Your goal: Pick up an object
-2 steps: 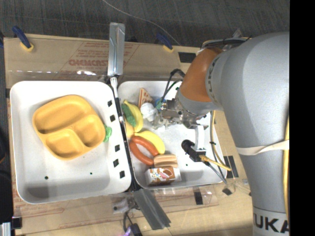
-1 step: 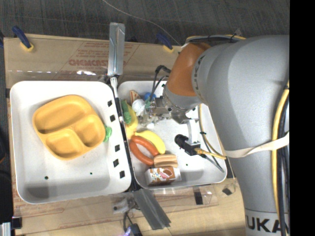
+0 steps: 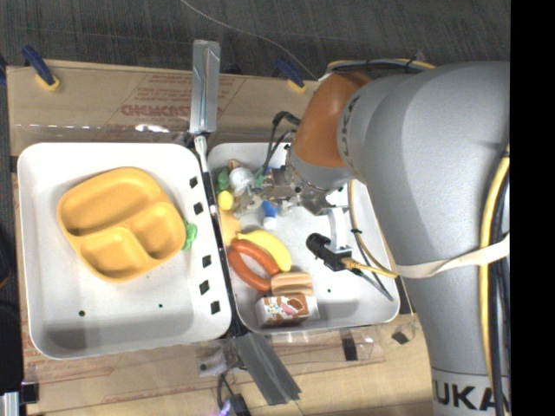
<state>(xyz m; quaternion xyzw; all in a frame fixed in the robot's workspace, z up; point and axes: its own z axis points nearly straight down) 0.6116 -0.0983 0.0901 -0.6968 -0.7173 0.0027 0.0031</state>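
Although the task named no particular item, small toy foods were judged light, stiff and smooth, best pinched across the narrow middle. Nearest in the right bin (image 3: 375, 306) lay a carton (image 3: 285, 307), a hot dog (image 3: 291, 281), a sausage (image 3: 246, 264) and a banana (image 3: 270, 248). Farther back, the end effector (image 3: 279, 191) hung over small clutter; its state could not be told. The left bin (image 3: 52, 319) held a yellow tray (image 3: 121, 222).

Our grey KUKA arm (image 3: 434, 163), seen from above

We see a broad, rounded, pale grey shell, with an orange band (image 3: 323, 124) curving around it just above the wrist. Black letters "UKA" (image 3: 468, 397) show at the bottom of the casing. A yellow cable (image 3: 499, 198) runs down the right flank, a pale strap (image 3: 451, 263) crosses the body, and thin black wires (image 3: 282, 133) loop beside the orange band. A black fitting (image 3: 325, 251) with a yellow-tipped lead juts out below.
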